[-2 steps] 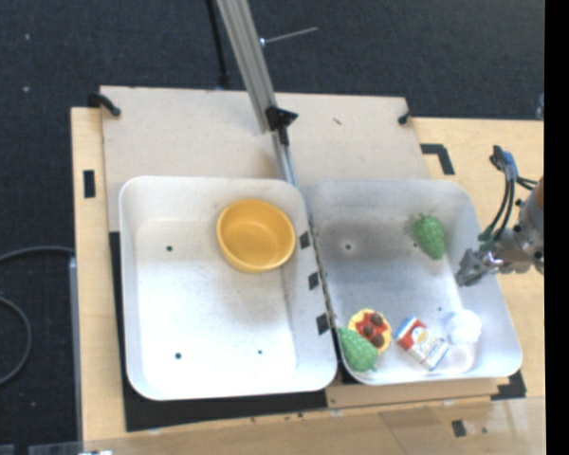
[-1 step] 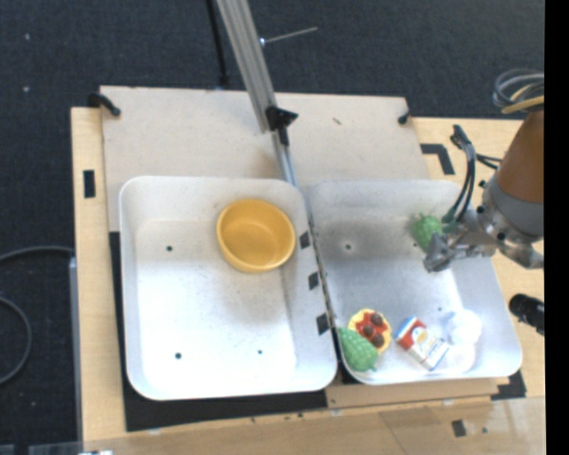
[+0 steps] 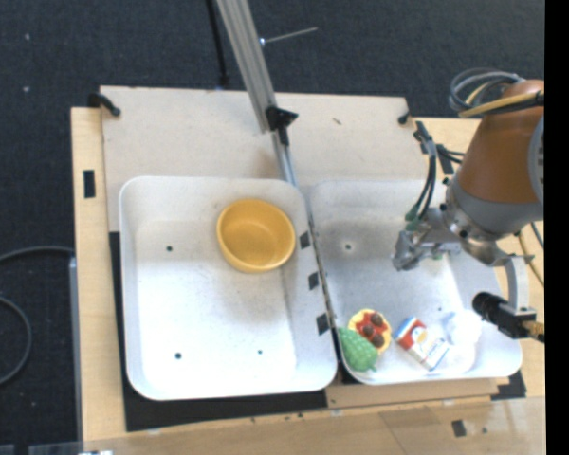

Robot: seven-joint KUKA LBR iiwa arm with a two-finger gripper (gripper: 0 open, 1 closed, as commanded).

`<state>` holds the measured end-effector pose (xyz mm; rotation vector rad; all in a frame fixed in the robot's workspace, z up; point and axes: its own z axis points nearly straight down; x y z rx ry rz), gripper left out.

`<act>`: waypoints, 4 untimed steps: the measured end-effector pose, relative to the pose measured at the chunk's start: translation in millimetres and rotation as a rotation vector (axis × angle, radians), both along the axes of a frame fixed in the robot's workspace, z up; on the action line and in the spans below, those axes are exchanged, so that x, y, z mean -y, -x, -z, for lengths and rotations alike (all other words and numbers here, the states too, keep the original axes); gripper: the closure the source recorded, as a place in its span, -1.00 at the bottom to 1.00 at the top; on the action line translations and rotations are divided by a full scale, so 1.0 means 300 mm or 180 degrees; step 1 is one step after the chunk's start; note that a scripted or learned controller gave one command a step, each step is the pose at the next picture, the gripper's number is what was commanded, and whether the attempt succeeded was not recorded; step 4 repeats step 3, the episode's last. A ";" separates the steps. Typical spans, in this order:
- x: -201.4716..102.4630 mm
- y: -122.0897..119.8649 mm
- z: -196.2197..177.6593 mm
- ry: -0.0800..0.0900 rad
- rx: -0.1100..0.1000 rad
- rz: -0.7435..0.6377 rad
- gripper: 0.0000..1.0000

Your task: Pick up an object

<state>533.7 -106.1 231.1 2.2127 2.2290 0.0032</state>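
My gripper hangs over the middle of the right bin, below the orange wrist band. Its fingers point down and left, and nothing shows between them. Along the right bin's front edge lie a green leafy toy, a yellow dish with red berries, a red and white carton and a pale crumpled wrapper. These sit below and slightly right of the gripper, apart from it. A yellow bowl stands upright in the back of the left bin.
A slanted metal pole runs from the top down to the divide between the two bins. A black clamp and cables hang from the arm at the right bin's right edge. The bench's wooden border surrounds both bins.
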 end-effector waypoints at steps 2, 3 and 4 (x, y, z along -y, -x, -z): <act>-0.298 -0.137 0.005 -0.0002 -0.0001 -0.0002 1.00; -0.496 -0.186 0.010 -0.0003 -0.0001 -0.0005 1.00; -0.496 -0.186 0.010 -0.0003 -0.0001 -0.0005 1.00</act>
